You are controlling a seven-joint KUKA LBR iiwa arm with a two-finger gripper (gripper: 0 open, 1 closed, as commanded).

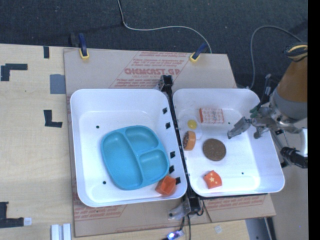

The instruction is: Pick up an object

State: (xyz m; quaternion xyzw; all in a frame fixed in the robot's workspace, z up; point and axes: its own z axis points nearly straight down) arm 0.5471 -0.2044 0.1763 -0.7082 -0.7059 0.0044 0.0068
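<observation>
Reaching in from the right, the gripper hangs over the right bin, near its right wall, w/ the arm's orange band above the wrist. Can't tell if the fingers are open or closed; they read as one dark prong pointing left and down, nothing visible between them, so no object is held.

Likely targets all sit in the right bin: brown disc just left of and below the gripper, red block near the front wall, printed packet toward the back, small yellow ball and an orange-brown piece close to the divider side. They lie scattered, mostly apart, prob. dropped loose so each can be taken alone.

Left bin holds a blue sectioned tray and an orange block tucked into the front right corner, touching or nearly touching the tray.

Room-wise: the disc has open floor all round, easiest approach I'd guess. Ball and orange-brown piece sit tight to the wall, awkward. Red block is near the front rim, less clearance.
</observation>
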